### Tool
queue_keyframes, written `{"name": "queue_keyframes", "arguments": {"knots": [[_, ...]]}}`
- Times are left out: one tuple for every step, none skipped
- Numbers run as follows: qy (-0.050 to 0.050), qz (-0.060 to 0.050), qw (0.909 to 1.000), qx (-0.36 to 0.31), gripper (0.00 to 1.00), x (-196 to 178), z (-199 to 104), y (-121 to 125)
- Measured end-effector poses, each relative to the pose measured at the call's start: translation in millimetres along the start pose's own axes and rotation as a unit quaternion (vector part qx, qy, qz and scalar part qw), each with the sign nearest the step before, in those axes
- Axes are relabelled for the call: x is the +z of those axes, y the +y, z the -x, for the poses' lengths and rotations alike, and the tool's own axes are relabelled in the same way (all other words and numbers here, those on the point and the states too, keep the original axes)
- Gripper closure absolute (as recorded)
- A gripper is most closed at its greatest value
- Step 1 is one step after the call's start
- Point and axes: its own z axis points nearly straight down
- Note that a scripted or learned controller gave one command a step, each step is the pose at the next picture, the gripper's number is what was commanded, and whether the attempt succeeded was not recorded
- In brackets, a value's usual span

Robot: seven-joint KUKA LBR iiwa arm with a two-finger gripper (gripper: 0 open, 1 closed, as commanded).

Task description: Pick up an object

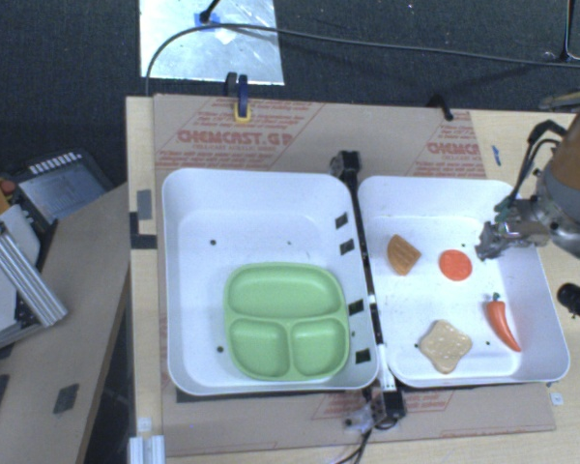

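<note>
Nearest in the right bin (546,303): tan cracker (445,345), then orange carrot (503,323) at right. Farther back, red disc (455,265) and brown bread piece (402,255) side by side. Just right of disc, gripper (490,243) low over bin floor; holding nothing visible, opening impossible to tell. In left bin (188,259), green divided tray (285,320).

The tabletop (140,288) is pale wood, covered across most of its width by a flat sheet of printed cardboard (271,129). On the cardboard sit 2 shallow white bins side by side — the left bin (188,259) and the right bin (541,341) — their inner rims touching along a line of black clips (348,247).
</note>
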Motion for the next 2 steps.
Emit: {"name": "queue_keyframes", "arguments": {"knots": [[0.0,-0.001,1.0,0.0,1.0,10.0,-52.3,18.3],[0.0,-0.001,1.0,0.001,1.0,17.5,-100.4,33.9]]}}
